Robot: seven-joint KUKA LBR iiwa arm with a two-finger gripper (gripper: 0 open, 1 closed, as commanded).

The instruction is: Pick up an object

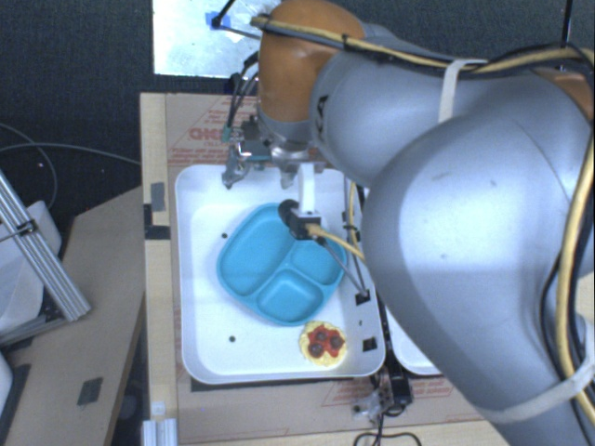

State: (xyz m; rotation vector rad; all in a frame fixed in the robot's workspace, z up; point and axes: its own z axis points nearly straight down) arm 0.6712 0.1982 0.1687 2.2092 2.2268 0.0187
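A blue divided plate (pixel 275 269) lies in the middle of the left white bin (pixel 200 249). A small yellow round tart with red berries (pixel 323 342) rests near the bin's front edge, just off the plate's front right. My gripper (pixel 257 176) hangs over the bin's back part, behind the plate's far rim. It is open, with bare white bin floor showing between its fingers and nothing held. The big grey arm hides most of the right bin (pixel 414 365).
The left bin floor is bare to the left of the plate and along the back wall. A cardboard sheet (pixel 186 128) lies under the bins. A pale board (pixel 195 26) sits behind the bench, and metal rails (pixel 37 268) stand at the far left.
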